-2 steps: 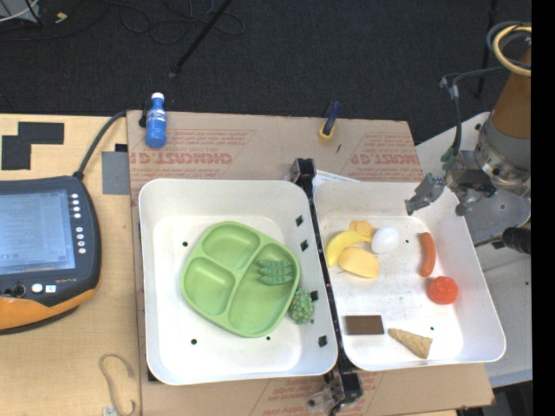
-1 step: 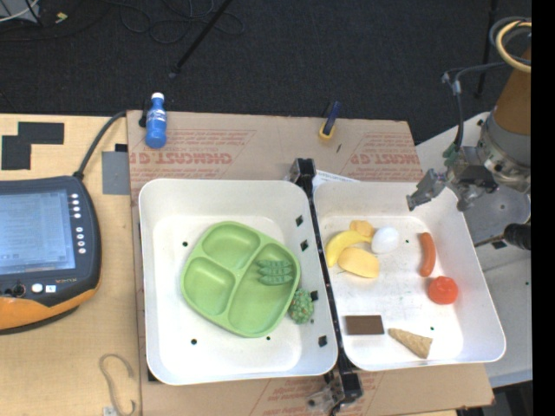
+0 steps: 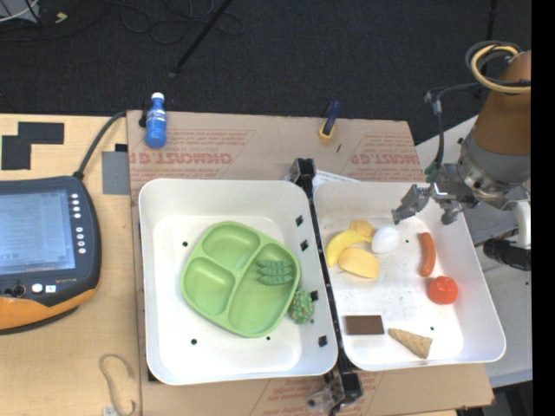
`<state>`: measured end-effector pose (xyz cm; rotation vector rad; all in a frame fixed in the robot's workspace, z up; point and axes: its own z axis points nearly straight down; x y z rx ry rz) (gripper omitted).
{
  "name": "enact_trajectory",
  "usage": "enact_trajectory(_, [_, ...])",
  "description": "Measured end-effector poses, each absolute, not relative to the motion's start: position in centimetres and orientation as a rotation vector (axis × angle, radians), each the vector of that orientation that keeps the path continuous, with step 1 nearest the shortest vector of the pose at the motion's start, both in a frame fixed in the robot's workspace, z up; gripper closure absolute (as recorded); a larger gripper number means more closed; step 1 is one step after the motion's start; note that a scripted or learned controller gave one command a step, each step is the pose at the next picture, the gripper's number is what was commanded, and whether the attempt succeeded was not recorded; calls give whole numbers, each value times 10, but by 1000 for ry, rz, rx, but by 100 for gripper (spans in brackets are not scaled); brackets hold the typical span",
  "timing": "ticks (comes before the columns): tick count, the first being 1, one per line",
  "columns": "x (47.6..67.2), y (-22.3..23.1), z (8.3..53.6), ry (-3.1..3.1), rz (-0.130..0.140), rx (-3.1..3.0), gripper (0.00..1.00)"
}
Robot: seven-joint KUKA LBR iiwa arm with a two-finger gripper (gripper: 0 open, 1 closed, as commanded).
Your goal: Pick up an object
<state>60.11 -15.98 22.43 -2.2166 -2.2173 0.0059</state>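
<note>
My gripper [image 3: 427, 211] hangs over the far edge of the right bin [image 3: 486, 332], open, with nothing between its fingers. Just below and to its left lies a white egg [image 3: 384, 239], next to yellow fruit pieces [image 3: 354, 255]. An orange-red sausage [image 3: 426, 254] lies straight below the gripper, with a red tomato [image 3: 442, 290] nearer the front. A brown block [image 3: 363, 325] and a tan wedge [image 3: 411, 342] rest at the bin's front.
In the left bin [image 3: 165, 336] sits a green divided plate [image 3: 230, 280] bearing a green pod [image 3: 276, 271], with a green leafy toy [image 3: 302, 307] beside it. A blue bottle [image 3: 156, 121] and a yellow clamp [image 3: 329, 121] stand behind the bins. A control tablet [image 3: 43, 241] lies far left.
</note>
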Motion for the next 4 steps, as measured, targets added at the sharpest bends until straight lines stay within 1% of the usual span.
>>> enact_trajectory(1, [597, -160, 180, -2218, 7, -2215, 0])
enact_trajectory(2, [605, -162, 127, -2217, 6, -2216, 0])
enact_trajectory(3, [605, -159, 85, -2218, 5, -2217, 0])
enact_trajectory(4, [605, -160, 98, -2215, 3, -2222, 100])
